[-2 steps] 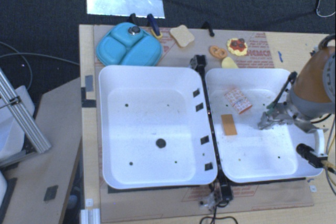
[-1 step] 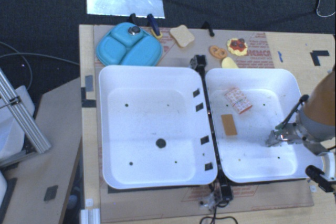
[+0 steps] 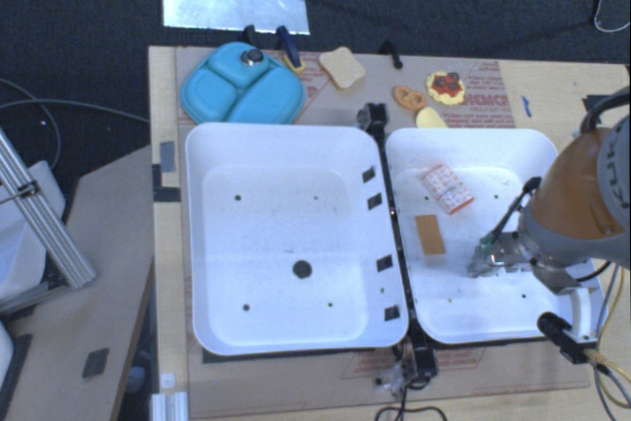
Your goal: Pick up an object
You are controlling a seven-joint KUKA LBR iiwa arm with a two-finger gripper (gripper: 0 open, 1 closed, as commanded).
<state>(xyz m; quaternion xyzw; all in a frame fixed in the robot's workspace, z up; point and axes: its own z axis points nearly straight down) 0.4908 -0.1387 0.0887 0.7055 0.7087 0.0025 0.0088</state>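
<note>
Dark carpet surrounds the surface (image 3: 168,212) carrying two white bins. A brown card (image 3: 429,235) lies flat in the right bin (image 3: 463,320), a red-checked packet (image 3: 447,187) just beyond it. The pincer (image 3: 490,256) hangs low beside the card, apart from it; whether it is open or closed cannot be told. The approach looks unfinished: next it must shift left over the card and descend. The left bin (image 3: 286,153) holds a small dark disc (image 3: 302,268).

lab | white bins (image 3: 286,148) on bench | aluminium framing (image 3: 39,212)
</note>
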